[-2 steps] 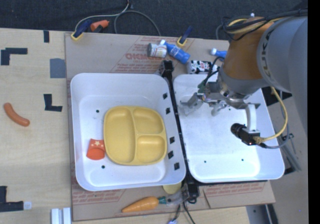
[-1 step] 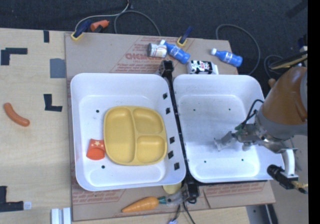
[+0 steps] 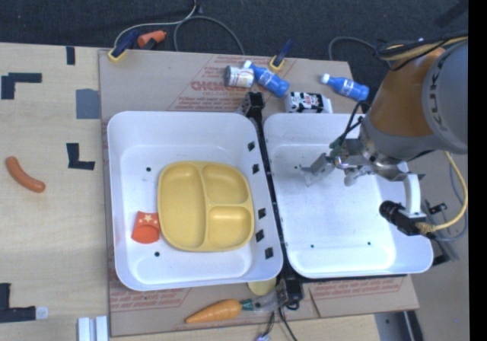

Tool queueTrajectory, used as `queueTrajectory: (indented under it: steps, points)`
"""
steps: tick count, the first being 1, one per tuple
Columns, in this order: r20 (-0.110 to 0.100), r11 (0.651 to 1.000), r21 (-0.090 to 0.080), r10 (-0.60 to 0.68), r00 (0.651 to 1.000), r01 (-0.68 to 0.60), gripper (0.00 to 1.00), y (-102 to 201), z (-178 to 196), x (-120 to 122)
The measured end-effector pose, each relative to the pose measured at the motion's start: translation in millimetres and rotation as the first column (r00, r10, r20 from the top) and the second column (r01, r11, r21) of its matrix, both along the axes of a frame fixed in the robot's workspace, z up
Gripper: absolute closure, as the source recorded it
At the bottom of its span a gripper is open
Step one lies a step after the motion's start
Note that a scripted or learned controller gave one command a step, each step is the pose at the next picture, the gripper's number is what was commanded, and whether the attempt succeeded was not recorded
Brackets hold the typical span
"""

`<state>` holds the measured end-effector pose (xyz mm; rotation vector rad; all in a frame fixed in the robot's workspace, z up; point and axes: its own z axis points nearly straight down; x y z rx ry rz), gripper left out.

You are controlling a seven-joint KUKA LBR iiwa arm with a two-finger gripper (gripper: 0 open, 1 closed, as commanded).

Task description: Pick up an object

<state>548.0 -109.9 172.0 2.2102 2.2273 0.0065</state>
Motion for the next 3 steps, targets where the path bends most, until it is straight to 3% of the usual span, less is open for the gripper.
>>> queueTrajectory:
  steps: [1,2,3]
  points:
    - [0.001,1.000,-0.009,-0.013,1.000,0.013,0.00,-121,20,59]
    - [-0.003,1.000,-0.003,0.000,1.000,0.000,0.00,-20,-91,75]
    - [-0.003,1.000,-0.003,-0.001,1.000,0.001,0.00,18,-86,122]
